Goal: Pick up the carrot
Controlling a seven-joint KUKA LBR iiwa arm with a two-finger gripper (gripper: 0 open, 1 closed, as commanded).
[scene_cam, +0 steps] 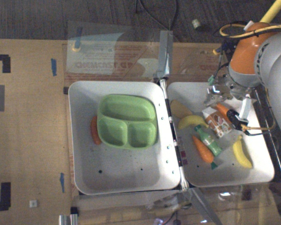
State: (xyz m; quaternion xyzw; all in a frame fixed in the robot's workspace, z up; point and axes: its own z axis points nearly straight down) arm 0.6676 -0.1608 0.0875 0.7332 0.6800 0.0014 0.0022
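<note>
Carrot (203, 150) lies in right bin (264, 175), touching green bottle (209, 142), near centre. Pincer (219, 93) sits above the bin's far side, apart from carrot; open or closed, cannot tell.

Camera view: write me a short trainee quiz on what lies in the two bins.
1. True or false: the green divided plate lies in the right bin.
2. How many bananas are in the right bin? A one; B two; C four.
3. In the right bin, which thing lies close alongside the carrot?
Key: 1 false, it lies in the left bin. 2 B. 3 the green bottle.
</note>
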